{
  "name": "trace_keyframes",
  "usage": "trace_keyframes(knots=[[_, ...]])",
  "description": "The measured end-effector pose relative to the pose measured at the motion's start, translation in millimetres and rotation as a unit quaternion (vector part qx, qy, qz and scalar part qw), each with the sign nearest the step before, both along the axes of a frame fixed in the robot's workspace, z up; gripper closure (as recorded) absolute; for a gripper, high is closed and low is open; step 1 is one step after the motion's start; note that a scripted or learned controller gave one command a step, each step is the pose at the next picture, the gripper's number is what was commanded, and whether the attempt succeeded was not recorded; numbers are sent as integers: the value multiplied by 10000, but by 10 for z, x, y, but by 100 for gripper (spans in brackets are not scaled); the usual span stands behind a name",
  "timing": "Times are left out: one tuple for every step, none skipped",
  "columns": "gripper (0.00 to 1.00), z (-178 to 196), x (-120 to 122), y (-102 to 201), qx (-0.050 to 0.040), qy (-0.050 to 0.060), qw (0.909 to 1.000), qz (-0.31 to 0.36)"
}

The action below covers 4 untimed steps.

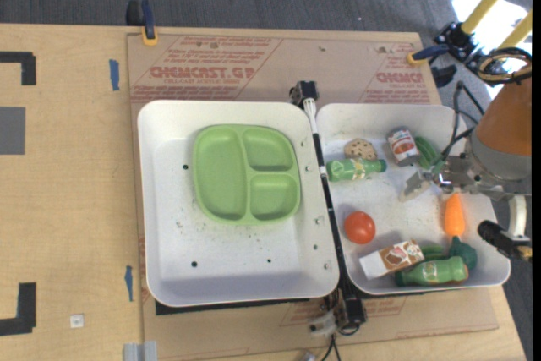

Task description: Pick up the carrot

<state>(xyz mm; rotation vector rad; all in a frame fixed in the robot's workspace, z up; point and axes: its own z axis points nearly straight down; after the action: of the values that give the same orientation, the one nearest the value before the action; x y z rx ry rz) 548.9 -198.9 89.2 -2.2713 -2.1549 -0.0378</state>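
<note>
The carrot (455, 215) is a short orange piece lying on end-to-end across the right side of the right bin (385, 203), near its right wall. My gripper (421, 182) reaches in from the right and hangs low over the bin floor, just up and to the left of the carrot. Nothing is visible held in it. The grey arm with its orange band (512, 124) rises over the bin's right edge and hides part of that wall.
The right bin also holds a cookie (360, 150), a red can (401, 144), a green bottle (356, 170), a tomato (359, 226), a small carton (392, 257) and another green bottle (436, 270). A green divided plate (247, 173) lies in the left bin (169, 249).
</note>
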Motion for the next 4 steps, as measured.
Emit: trace_keyframes(knots=[[0, 1, -542, -27, 13, -5, 9999, 153], [0, 8, -626, -65, -101, -43, 9824, 1865], [0, 23, -629, 155, -212, -85, 9211, 3886], [0, 12, -617, -233, -170, -88, 8234, 5672]])
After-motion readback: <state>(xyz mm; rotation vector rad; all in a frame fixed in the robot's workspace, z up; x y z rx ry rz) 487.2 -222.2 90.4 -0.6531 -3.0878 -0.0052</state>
